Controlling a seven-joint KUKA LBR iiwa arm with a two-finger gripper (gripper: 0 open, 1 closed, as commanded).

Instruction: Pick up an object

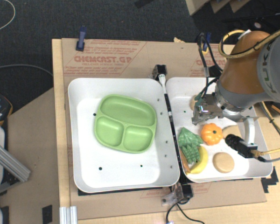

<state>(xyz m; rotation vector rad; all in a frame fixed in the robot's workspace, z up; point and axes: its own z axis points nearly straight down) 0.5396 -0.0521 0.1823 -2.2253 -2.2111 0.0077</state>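
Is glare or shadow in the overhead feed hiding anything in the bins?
Camera view: lighting is even and focus is sharp, with mild sheen on the white left bin and soft shadows beside the green divided plate. In the right bin, the arm's wrist blocks the upper part; the orange pumpkin, leafy green toy, banana and tan disc read clearly.

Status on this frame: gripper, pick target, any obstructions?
Gripper low in right bin, finger state unclear. Nothing seen held. Small orange pumpkin just below it; leafy green, banana, tan round piece crowd nearby.
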